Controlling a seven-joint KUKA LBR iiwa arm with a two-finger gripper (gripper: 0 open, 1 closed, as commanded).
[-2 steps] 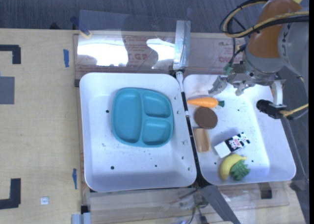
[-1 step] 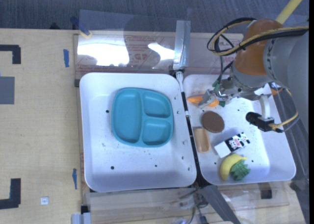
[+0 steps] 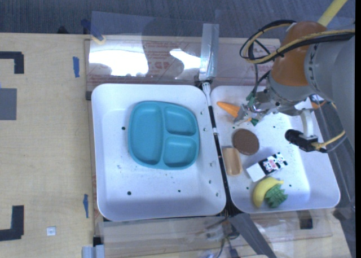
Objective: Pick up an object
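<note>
Two white bins on a bench, arm over the right one.

Camera view: left bin (image 3: 107, 183) at frame centre holds a blue divided plate (image 3: 163, 135). Right bin (image 3: 318, 180) holds, at its upper left, an orange carrot (image 3: 228, 108); below it a brown round disc (image 3: 246, 141), a tan block (image 3: 231, 161), a black-and-white cow-patterned piece (image 3: 271, 164), a yellow banana (image 3: 263, 189) touching a green item (image 3: 276, 196). Gripper (image 3: 251, 113), reaching from the upper right, sits just beside the carrot; whether it is apart or together, cannot tell. Grey arm (image 3: 333, 76) with orange band (image 3: 293, 53) above.
</note>
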